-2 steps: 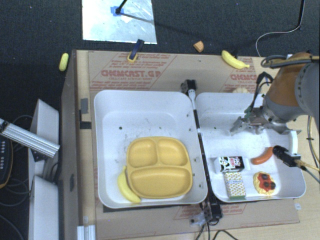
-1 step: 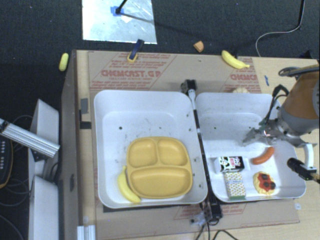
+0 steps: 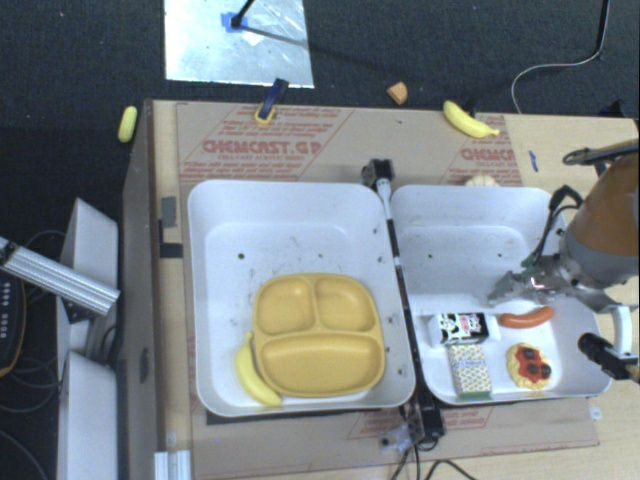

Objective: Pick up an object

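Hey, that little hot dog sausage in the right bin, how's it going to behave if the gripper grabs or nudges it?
The sausage looks long and rounded, so a nudge would probably roll it. Its glossy look suggests it may slip between fingers. Small, likely light, it lies close by the gripper.

Foil sheet (image 3: 238, 26) lies on dark carpet (image 3: 70, 58)

Glossy white plastic bins (image 3: 300, 208) (faintly scuffed); matt yellow plastic tray (image 3: 318, 333).
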